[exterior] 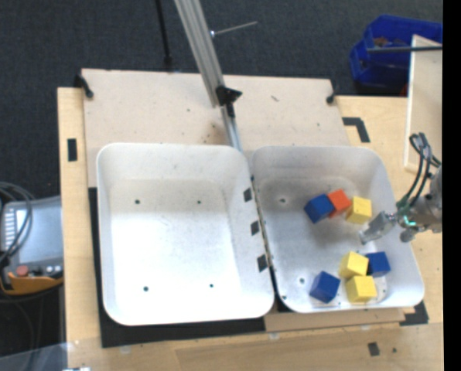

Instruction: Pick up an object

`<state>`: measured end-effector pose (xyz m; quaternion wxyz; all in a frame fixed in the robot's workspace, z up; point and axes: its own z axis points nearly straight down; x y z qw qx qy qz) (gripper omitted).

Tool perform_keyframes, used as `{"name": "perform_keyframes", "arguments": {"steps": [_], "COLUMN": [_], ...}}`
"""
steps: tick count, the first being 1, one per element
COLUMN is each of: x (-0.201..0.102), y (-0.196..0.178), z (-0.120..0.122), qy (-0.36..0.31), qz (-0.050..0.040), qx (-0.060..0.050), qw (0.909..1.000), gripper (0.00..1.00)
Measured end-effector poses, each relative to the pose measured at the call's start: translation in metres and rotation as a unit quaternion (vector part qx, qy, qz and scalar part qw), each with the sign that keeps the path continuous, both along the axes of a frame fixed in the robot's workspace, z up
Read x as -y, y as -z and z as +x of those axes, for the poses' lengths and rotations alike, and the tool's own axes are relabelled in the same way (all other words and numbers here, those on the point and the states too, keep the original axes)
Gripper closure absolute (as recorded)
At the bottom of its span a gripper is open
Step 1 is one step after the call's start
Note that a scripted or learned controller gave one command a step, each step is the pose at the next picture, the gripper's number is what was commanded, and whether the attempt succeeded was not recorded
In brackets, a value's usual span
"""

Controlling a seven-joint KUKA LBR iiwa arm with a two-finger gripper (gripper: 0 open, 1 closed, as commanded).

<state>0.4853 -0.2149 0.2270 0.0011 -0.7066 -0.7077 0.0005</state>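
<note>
The right bin holds several small cubes. A blue cube, an orange cube and a yellow cube sit together near its middle. Toward the front lie a yellow cube, a blue cube, another blue cube and another yellow cube. My gripper comes in from the right edge, above the bin's right side, between the two groups and just below the yellow cube by the orange one. It is small and partly cut off, and nothing shows in its grasp.
The left bin stands beside the right one. A slanted aluminium pole rises behind the bins. A blue crate sits at the back right, and a grey pendant with cables at the left.
</note>
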Motion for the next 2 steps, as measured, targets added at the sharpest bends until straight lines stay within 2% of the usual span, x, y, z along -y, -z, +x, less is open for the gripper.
{"name": "perform_keyframes", "arguments": {"steps": [1,2], "x": [0.000,-0.001], "y": [-0.002,0.041], "z": [0.001,0.004], "qy": [0.000,0.001], "qz": [-0.0006,-0.0007], "qx": [0.002,0.000], "qw": [1.0000,1.0000], "gripper": [0.00,0.00]}}
